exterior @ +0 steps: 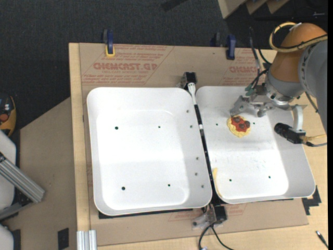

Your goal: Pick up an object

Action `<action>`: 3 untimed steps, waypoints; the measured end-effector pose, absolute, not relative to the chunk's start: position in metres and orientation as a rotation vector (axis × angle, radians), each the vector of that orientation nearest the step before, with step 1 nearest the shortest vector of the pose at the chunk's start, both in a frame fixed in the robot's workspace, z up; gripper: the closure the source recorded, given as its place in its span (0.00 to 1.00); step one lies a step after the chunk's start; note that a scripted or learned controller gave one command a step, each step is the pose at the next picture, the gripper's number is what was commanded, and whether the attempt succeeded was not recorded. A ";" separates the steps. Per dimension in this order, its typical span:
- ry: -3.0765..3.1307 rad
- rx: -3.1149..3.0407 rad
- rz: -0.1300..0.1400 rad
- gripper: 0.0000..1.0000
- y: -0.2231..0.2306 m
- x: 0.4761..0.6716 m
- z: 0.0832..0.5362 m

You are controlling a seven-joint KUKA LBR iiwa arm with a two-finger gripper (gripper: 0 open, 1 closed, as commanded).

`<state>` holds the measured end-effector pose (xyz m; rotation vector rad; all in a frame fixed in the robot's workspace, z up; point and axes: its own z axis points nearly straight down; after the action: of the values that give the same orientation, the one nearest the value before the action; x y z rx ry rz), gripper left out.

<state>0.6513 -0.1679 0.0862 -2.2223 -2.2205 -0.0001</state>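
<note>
Poised over the right bin (291, 186), the end effector (248, 107) hangs at the end of the grey arm (312, 61), which reaches in from the right with its orange band (291, 51) just above the wrist. Whether it is apart or together I cannot tell; the metal parts at the tip blur into one another from this height.

Just below and slightly to the left of the tip lies the one loose object, a small yellow and red item (239, 125), flat on the floor of the right bin, in its upper middle part. It looks like a toy food piece, though its exact kind is too small to make out. Tip and item sit very near each other; I cannot tell whether they touch, and nothing shows the item lifted or gripped.

My judgement is that the approach step is in hand: the arm is close above its target, and the grasp is not yet made. The next move calls for centring the tip over the item, descending to the bin floor, closing on it, then lifting straight up. Because the item is low and flat, a shallow or off-centre descent could well slide past it.

The left bin (104, 139) sits beside the right one on the cardboard-covered surface (130, 61).
</note>
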 end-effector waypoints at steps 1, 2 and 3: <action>-2.218 -2.224 -0.001 0.00 -0.185 0.618 0.086; -2.224 -2.213 -0.002 0.00 -0.132 0.626 0.085; -2.214 -2.219 0.005 0.00 -0.126 0.553 0.084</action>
<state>0.5527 -0.1259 0.0845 -2.2193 -2.2136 0.0050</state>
